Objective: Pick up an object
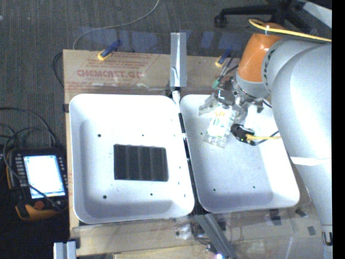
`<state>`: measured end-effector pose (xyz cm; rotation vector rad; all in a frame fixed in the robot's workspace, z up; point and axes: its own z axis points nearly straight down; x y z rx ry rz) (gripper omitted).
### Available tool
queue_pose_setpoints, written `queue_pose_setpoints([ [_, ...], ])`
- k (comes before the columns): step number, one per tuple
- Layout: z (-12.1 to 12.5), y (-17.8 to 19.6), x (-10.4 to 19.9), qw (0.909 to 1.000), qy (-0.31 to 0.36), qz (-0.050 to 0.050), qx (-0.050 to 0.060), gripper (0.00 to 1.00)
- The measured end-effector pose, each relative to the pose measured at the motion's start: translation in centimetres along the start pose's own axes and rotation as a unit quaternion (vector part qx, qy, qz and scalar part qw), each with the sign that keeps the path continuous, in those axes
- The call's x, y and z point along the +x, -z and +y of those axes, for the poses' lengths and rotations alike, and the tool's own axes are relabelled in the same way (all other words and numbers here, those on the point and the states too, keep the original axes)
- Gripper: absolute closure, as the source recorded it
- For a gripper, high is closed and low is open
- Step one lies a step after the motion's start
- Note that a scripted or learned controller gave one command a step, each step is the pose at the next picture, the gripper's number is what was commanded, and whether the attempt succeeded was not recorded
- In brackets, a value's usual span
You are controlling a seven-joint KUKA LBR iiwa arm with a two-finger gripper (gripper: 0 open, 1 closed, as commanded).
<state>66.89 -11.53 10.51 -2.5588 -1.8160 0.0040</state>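
Note:
A black ribbed rectangular pad (pixel 140 162) lies flat in the middle of the left white bin (pixel 86 117). My gripper (pixel 218 128) hangs over the upper left part of the right white bin (pixel 259 188), well to the right of the pad and across the divide between the bins. It points down and to the left from the orange-banded wrist (pixel 254 58). Its pale, translucent tip blends with the white bin floor, and I make out no object at it.
A yellow cable with a black plug (pixel 243 135) loops beside the gripper. The grey arm body (pixel 307 101) covers the right bin's right side. A grey upright post (pixel 178 61) stands behind the bins' shared edge. A lit handheld screen (pixel 40 177) lies on the floor at left.

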Motion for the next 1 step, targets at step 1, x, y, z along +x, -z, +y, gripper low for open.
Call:
queue_pose_setpoints([
  [1,-2.45,7.86,6.69,0.9985,0.055,-0.001,-0.002,1.00],
])
